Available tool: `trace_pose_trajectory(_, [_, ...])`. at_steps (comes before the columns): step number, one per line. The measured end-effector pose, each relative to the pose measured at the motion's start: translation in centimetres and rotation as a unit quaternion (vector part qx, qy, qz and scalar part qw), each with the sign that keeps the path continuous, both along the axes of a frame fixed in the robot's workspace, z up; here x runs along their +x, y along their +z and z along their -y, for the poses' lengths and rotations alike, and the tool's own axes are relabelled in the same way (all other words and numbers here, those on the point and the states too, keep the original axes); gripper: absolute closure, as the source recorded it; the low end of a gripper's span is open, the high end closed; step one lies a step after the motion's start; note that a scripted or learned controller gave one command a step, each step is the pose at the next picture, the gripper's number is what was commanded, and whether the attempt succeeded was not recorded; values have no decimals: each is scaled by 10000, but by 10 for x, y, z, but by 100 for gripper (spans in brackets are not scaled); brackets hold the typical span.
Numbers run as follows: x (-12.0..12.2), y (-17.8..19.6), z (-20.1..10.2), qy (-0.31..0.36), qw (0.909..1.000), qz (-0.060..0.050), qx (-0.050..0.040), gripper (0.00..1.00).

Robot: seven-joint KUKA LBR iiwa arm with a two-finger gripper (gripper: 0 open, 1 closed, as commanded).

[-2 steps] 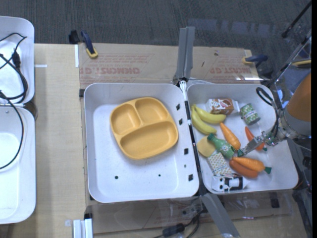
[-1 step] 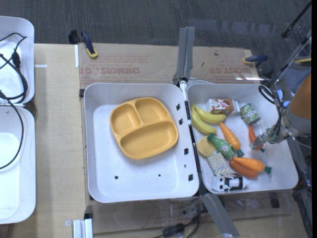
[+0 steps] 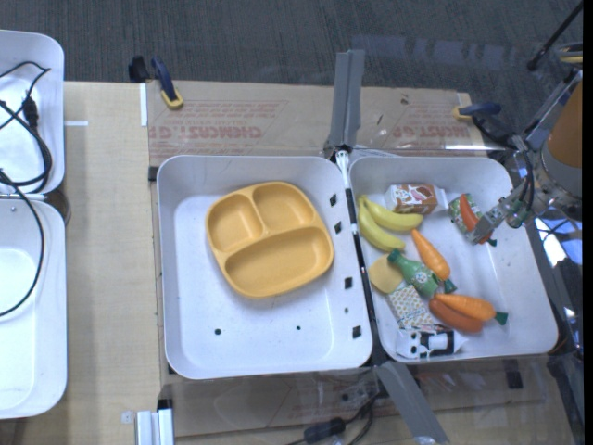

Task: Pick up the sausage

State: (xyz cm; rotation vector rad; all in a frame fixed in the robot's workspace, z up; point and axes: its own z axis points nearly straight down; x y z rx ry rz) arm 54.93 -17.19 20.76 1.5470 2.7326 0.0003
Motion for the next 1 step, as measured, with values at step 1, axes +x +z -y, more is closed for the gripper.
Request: trace_pose_trajectory(1, [34, -48, 51, -793, 9969, -3, -5, 100])
